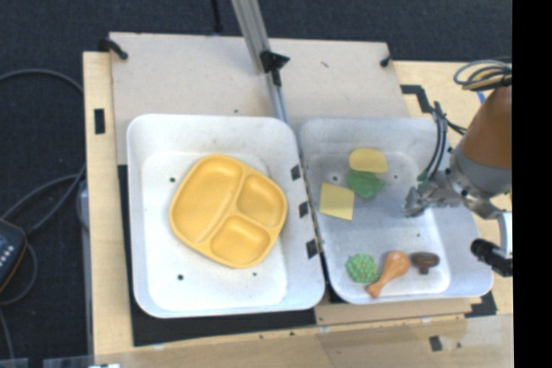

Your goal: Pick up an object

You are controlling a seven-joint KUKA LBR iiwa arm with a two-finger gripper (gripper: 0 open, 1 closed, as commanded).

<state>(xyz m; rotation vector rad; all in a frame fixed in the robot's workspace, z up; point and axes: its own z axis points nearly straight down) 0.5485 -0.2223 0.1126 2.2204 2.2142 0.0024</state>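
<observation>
Dark carpet surrounds your pale wooden surface point(216, 73), which carries two shallow white bins side by side. Your left bin point(147, 142) holds one thing: a yellow divided tray point(228, 209) with three compartments, lying flat near its middle. Your right bin point(332, 142) holds the loose pieces. Near its far side you have a yellow rounded piece point(368, 159), with a green leafy piece point(366, 184) touching it just below, and a yellow square block point(337, 202) beside that, toward the left bin. Along the near edge lie a green bumpy piece point(361, 267), a tan drumstick point(389, 271) just beside it, and a small brown piece point(424, 260) at the drumstick's thick end. Your hand point(417, 204) sits low over the right bin's right half, apart from every piece; you cannot tell how far it is open, and nothing shows in its grip.
</observation>
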